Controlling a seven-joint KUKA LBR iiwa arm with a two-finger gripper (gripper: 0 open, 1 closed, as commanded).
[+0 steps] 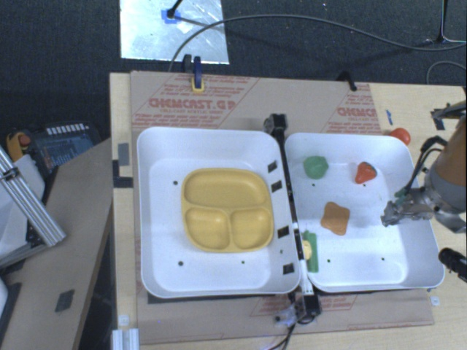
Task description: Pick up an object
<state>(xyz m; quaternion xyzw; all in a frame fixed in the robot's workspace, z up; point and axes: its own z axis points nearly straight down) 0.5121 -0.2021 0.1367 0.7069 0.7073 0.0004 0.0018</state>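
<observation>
The right bin (365, 272) holds a round green object (316, 167) at its back left and a small red object (365, 172) at its back right. An orange-brown lump (336, 219) lies near the bin's middle. A green and yellow piece (309, 251) rests against the left wall. My gripper (395, 213) reaches in from the right side, low over the bin floor. It is to the right of the orange-brown lump and below the red object, apart from both. Nothing shows in its grip.
The left bin (157, 195) bears a yellow divided plate (226, 210). A black divider with clips (286, 195) runs between the bins. An orange-red ball (399, 135) sits outside the right bin's back right corner. Cables cross the dark floor behind the bench.
</observation>
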